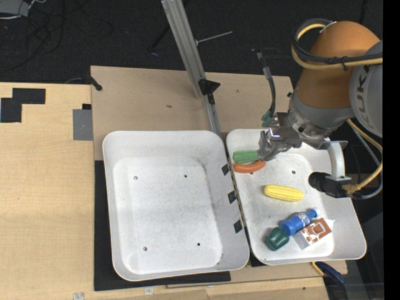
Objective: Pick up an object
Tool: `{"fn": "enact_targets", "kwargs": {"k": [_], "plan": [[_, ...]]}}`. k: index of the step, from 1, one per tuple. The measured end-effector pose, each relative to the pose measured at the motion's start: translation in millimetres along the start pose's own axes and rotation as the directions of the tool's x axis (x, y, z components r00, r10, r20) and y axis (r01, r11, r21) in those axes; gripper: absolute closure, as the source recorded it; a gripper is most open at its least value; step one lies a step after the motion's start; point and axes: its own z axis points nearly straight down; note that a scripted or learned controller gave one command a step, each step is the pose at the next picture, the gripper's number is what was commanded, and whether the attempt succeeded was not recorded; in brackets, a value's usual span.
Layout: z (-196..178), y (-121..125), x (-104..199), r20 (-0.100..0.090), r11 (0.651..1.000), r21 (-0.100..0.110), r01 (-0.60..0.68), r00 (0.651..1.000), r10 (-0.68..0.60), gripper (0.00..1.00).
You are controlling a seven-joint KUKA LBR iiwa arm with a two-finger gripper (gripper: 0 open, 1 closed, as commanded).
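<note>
The right bin [350, 245] holds several objects. A green piece [244, 157] lies on an orange carrot-like piece [249, 166] at the bin's far left corner. A yellow corn cob [284, 193] rests mid-bin. Toward the front are a blue bottle [298, 221], a dark green lump [275, 238] and a brown and white box [314, 232]. My gripper [269, 144] hangs low over the bin's far part, just right of the green and orange pieces, its tip close to them. I cannot tell whether it touches them.
The left bin [119, 161] is beside the right one, joined by black clips [232, 196]. A metal rail [187, 49] slants up behind the bins. A black cable fitting [326, 183] sticks out over the right bin's right side.
</note>
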Motion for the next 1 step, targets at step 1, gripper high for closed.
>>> {"fn": "enact_targets", "kwargs": {"k": [1], "plan": [[5.1,-3.5,55.9,0.0,1.0,0.0,0.0,1.0,0.0,1.0]]}}
